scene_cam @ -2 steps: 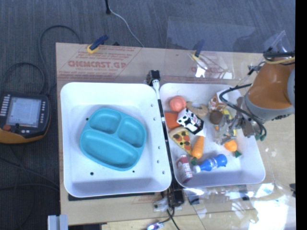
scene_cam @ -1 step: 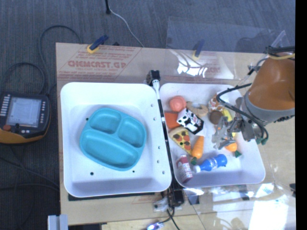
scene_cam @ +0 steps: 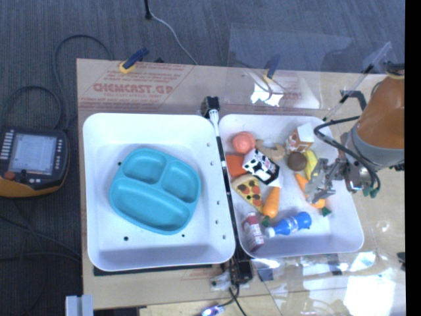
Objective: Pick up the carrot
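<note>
The carrot (scene_cam: 271, 201) is a stubby orange cone lying in the middle of the right bin (scene_cam: 348, 239), its narrow end pointing toward the front. My gripper (scene_cam: 322, 188) hangs low over the right side of that bin, about a hand's width right of the carrot. A second, slimmer orange piece (scene_cam: 302, 180) lies slantwise right under the gripper, with its middle hidden by it. I see nothing lifted clear of the bin floor.
Around the carrot lie a pizza slice (scene_cam: 248, 188), a black-and-white cow toy (scene_cam: 263, 167), a pink ball (scene_cam: 243, 141), a banana (scene_cam: 310, 163), a brown piece (scene_cam: 297, 160), a blue bottle (scene_cam: 291, 224) and a small can (scene_cam: 252, 231). The left bin holds a blue divided tray (scene_cam: 156, 188).
</note>
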You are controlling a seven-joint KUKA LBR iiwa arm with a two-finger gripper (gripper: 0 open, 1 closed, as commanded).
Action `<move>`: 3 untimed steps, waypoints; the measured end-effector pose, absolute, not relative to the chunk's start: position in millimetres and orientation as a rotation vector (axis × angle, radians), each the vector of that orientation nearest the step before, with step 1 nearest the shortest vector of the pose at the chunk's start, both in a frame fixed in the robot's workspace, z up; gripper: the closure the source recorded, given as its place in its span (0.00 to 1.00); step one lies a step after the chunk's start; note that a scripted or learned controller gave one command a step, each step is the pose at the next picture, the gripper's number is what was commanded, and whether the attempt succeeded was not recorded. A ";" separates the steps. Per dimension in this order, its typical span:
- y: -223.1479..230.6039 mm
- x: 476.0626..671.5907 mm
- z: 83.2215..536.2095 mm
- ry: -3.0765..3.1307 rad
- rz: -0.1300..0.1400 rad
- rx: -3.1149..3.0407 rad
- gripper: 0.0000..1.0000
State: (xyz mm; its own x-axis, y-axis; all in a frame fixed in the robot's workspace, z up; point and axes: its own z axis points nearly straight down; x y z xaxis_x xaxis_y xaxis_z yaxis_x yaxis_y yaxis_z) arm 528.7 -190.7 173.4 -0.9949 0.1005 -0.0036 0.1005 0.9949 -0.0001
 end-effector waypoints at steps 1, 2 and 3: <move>-179.9 499.8 109.1 3.042 -0.007 -0.723 1.00; -178.8 506.2 112.4 3.021 -0.017 -0.720 0.00; -189.2 561.3 90.8 3.070 -0.003 -0.610 0.00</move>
